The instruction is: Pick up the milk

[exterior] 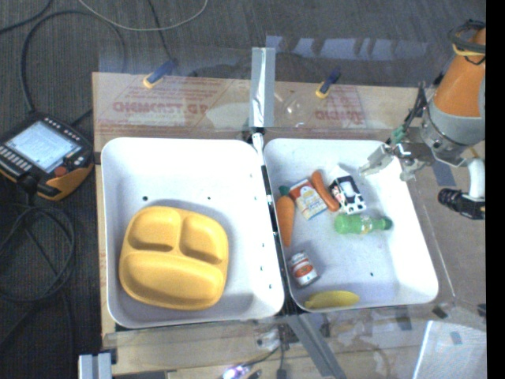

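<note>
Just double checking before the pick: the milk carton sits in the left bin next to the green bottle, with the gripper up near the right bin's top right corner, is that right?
Not quite. The camera view shows the milk carton in the right bin, not the left; it does sit next to the green bottle, with the gripper near that bin's top right corner.

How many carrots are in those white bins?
2, both in the right bin: one carrot along its left wall, another beside the milk carton. None seem hidden.

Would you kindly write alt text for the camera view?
The gripper hangs over the right bin's far corner, apart from the milk carton lying among a green bottle, carrot, can and banana. The left bin holds a yellow tray.
</note>
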